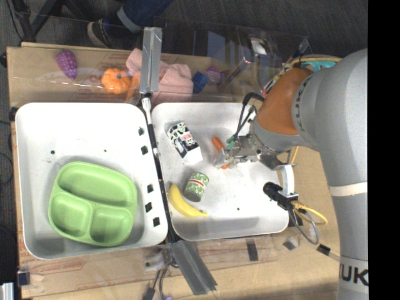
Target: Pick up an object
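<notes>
In the right bin (275, 220), nearest lies the banana (183, 205), soft and curved; beyond it 1 small can (196, 186), stiff, likely light, best pinched across its sides. My jaws (230, 156) hover beside the carrot (217, 144); open or closed, I cannot tell.

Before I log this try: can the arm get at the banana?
Probably yes. The banana lies exposed near the right bin's front-left corner, the can close beside it; the end effector hangs over the same bin.

Robot lab: arm (340, 105), toy-filled bins (37, 117)
</notes>
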{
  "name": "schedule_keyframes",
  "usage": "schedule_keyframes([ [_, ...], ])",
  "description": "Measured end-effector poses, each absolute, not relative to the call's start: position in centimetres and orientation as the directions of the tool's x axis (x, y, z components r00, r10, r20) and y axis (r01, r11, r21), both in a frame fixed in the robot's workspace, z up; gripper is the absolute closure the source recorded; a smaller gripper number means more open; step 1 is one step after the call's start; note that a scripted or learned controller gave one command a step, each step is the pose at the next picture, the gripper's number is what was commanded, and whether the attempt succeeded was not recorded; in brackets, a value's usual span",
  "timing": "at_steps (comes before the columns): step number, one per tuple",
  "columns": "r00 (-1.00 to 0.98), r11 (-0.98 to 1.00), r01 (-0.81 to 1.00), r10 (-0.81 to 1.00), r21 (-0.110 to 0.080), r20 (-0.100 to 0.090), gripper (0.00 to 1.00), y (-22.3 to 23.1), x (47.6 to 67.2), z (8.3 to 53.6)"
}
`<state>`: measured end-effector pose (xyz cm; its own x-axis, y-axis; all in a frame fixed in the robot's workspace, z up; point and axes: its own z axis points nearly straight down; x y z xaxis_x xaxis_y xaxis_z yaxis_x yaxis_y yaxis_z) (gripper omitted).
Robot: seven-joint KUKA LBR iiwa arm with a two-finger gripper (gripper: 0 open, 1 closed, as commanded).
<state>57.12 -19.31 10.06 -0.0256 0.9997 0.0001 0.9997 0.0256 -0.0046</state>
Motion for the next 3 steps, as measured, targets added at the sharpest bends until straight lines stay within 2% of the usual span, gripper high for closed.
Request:
schedule_keyframes([
  [1, 0.021, -0.021, 1.0, 1.0, 0.0, 0.0, 1.0, -14.9, 61.2, 24.4],
  [2, 0.021, -0.021, 1.0, 1.0, -0.002, 0.0, 0.0, -14.9, 61.2, 24.4],
  [3, 0.22, -0.22, 0.975, 0.975, -0.003, 0.0, 0.0, -18.9, 59.1, 9.2],
])
